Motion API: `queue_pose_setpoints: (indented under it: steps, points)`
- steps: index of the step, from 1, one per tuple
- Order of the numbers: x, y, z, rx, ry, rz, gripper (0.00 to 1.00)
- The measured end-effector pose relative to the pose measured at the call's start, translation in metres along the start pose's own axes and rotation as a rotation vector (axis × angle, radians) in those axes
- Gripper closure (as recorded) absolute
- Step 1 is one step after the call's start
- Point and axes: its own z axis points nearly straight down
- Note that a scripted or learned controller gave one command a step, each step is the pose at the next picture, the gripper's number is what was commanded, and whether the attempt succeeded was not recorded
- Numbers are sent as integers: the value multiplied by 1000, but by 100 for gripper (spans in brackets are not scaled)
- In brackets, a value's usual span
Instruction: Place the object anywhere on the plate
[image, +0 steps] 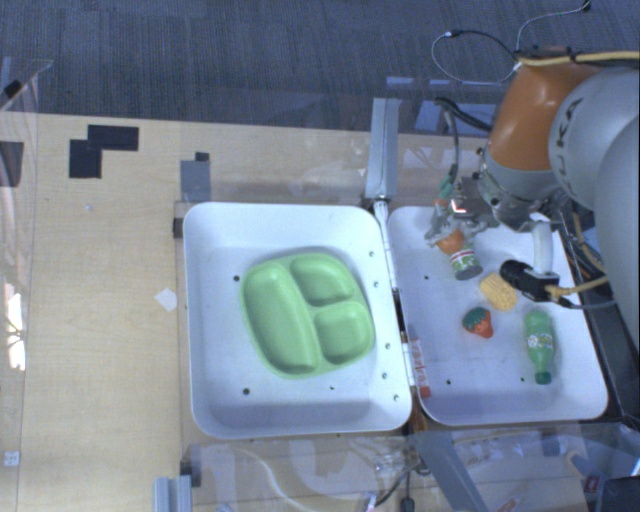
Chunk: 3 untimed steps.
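**Operator:** So, how far along are we?

**Observer:** Barely started, by my reading. Your green plate (305, 312) sits in the middle of the left bin (215, 400), and none of the objects is on it yet. Everything you could pick is over in the right bin (500, 405).

**Operator:** Which object is it going for?

**Observer:** Most likely the small can (464, 262). It lies tilted near the far left corner of the right bin, and the gripper (452, 218) is right over its upper end. Whether the gripper is spread or pinching the can, you cannot tell from this slant; the wrist hides the tips. I would not count it as grasped.

**Operator:** What else is in there?

**Observer:** A yellow block (498, 291) just beside the can towards the middle of the bin, a strawberry (478, 322) nearer the front edge, and a green bottle (540, 345) towards the front right corner.

**Operator:** Any writing you can read?

**Observer:** No. The can has a pale label with a green band and the bottle a small light patch, but both are too small to make out.

**Operator:** So what is left?

**Observer:** All of it, as I judge: you need a secure grip, a lift, a carry across the shared edge between the bins, and a release on the plate.
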Motion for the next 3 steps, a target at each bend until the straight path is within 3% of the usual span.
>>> queue_pose_setpoints:
  steps: [1, 2, 3]
  points:
    - [67, -84, 0, 1, 3, -49, 100]
    - [138, -65, 1, 1, 3, -58, 100]
    - [137, -65, 1, 1, 3, -57, 0]
